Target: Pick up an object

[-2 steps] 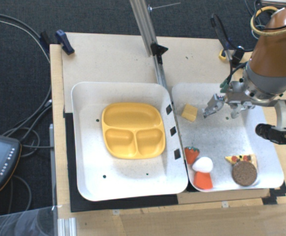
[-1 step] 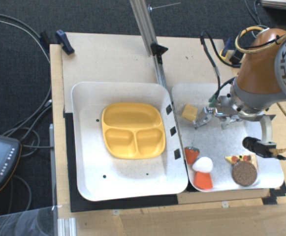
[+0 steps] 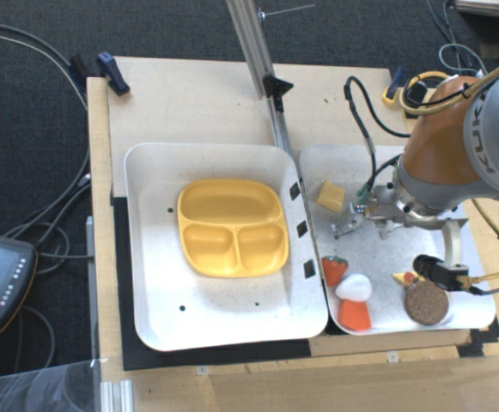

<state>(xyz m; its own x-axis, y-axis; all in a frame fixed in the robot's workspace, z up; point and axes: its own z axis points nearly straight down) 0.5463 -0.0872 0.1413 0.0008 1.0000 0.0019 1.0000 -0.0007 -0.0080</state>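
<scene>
The gripper [image 3: 349,224] hangs in the right bin [image 3: 378,166]; its fingers' state cannot be told. The tan block [image 3: 331,197] nearby appears light and rigid. Grasp its flat opposing sides.

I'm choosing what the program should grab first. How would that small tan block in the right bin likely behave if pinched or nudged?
The tan block looks boxy with flat faces, so it would probably slide or tip rather than roll. Being small, it is likely light. It lies apart from the other items near the gripper, so a nudge should probably move it alone.
</scene>
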